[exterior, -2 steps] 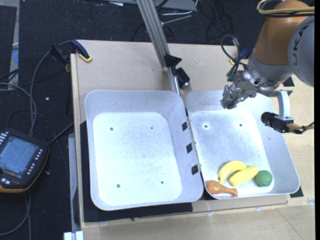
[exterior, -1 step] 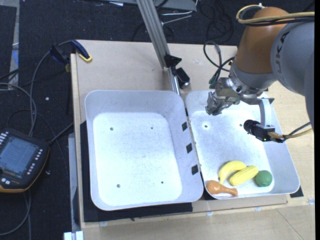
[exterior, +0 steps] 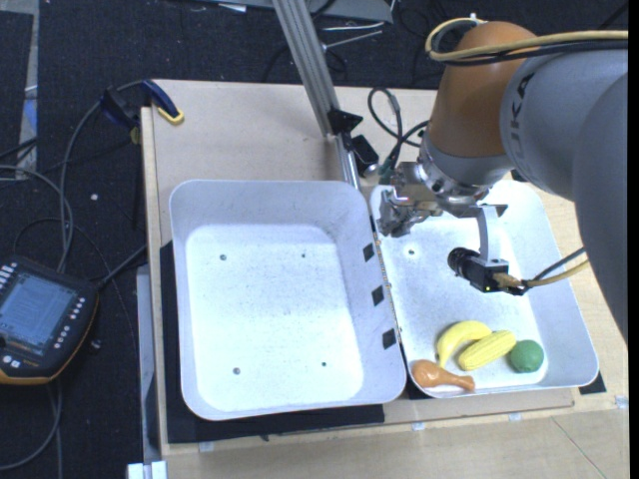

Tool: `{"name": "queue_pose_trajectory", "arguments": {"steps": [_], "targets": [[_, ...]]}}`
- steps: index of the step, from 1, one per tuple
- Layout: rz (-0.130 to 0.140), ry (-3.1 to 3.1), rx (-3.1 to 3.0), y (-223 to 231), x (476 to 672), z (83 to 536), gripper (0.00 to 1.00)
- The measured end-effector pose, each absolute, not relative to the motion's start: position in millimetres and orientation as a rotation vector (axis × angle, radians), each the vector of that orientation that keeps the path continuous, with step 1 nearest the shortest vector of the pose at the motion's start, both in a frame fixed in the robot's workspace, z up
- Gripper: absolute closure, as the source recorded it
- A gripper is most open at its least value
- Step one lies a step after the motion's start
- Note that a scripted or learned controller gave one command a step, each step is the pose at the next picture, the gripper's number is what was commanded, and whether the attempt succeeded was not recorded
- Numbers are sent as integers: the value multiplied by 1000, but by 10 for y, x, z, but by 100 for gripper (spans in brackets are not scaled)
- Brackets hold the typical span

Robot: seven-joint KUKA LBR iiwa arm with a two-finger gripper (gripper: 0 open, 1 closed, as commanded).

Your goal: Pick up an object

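Note:
Four small objects lie together in the near corner of the right bin [exterior: 559,267]: a yellow banana [exterior: 458,337], a yellow corn cob [exterior: 486,349], a green ball [exterior: 526,356] and an orange pear-shaped piece [exterior: 440,374]. My gripper [exterior: 396,216] hangs over the far left part of this bin, close to the wall shared with the left bin. It is well away from the objects, which lie nearer the camera. I see nothing held in it. A black part with a cable [exterior: 477,267] sticks out below the wrist.
The left bin [exterior: 270,297] lies beside the right one. A slanted metal pole [exterior: 312,63] rises behind the bins. Black cables [exterior: 384,118] run near the wrist. A handheld pendant [exterior: 35,317] lies off the bench to the left, and a blue-and-yellow clamp [exterior: 160,101] grips the far corner.

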State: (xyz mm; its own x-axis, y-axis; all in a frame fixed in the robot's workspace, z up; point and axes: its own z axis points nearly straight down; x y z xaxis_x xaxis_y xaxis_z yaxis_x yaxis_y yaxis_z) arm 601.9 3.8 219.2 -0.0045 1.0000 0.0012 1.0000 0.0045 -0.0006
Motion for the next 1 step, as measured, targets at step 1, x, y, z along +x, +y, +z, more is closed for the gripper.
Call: {"name": "queue_pose_trajectory", "arguments": {"steps": [1], "targets": [[-1,-2226,-2215,571,5840,2152,100]]}}
